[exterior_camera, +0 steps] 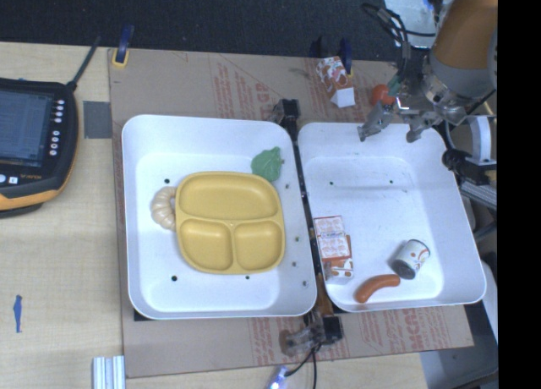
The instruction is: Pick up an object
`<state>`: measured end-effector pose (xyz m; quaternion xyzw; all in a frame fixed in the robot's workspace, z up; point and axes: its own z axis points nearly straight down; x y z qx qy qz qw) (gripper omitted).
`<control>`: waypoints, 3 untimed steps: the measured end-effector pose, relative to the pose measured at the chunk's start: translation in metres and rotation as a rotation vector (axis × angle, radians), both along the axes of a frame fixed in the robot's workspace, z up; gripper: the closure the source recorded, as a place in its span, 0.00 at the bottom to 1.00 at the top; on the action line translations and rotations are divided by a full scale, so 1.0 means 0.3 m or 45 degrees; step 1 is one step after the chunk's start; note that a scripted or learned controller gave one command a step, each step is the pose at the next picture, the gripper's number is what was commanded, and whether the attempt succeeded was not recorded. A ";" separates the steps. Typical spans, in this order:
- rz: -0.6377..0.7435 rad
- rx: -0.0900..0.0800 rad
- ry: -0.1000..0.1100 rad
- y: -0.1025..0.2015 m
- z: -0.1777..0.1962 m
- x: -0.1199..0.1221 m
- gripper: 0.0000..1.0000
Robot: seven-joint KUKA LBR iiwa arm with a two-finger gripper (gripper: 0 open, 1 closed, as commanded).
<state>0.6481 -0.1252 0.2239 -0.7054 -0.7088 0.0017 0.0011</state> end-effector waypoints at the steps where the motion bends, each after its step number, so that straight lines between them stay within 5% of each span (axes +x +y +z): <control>1: 0.000 0.000 0.003 -0.078 -0.279 -0.153 0.00; 2: 0.000 0.002 0.002 -0.078 -0.443 -0.448 0.00; 3: 0.000 0.001 -0.003 0.050 -0.289 -0.173 0.00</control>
